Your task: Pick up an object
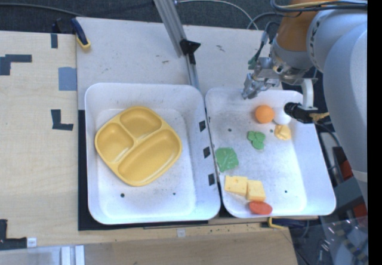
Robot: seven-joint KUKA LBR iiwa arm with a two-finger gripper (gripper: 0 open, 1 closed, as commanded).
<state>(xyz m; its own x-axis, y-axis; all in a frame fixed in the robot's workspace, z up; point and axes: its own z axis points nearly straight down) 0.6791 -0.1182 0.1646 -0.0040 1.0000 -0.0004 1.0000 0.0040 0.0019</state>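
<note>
An orange ball (pixel 264 114) sits in the upper part of the right bin (pixel 310 189), right of centre in the frame, with a small white piece (pixel 283 119) touching its right side and a pale yellow bit (pixel 283 133) just below that. The gripper (pixel 250 92) hangs above the bin's upper rim, up and to the left of the ball and apart from it; nothing shows between its fingers, and whether they are spread or closed is too small and dark to make out. A black part of the arm (pixel 297 112) crosses the bin's right edge beside the white piece. Lower in the same bin lie a small green piece (pixel 257 139), a larger green leaf shape (pixel 227 159) near the left wall, two yellow blocks (pixel 245 187) side by side, and a red piece (pixel 260 208) against the lower rim. The grey arm (pixel 340 37) with its orange band fills the upper right and is cut off by the frame. In the left bin (pixel 107 198), a yellow divided plate (pixel 138 145) lies tilted. A metal rail (pixel 164 4) slants down from the top edge.
</note>
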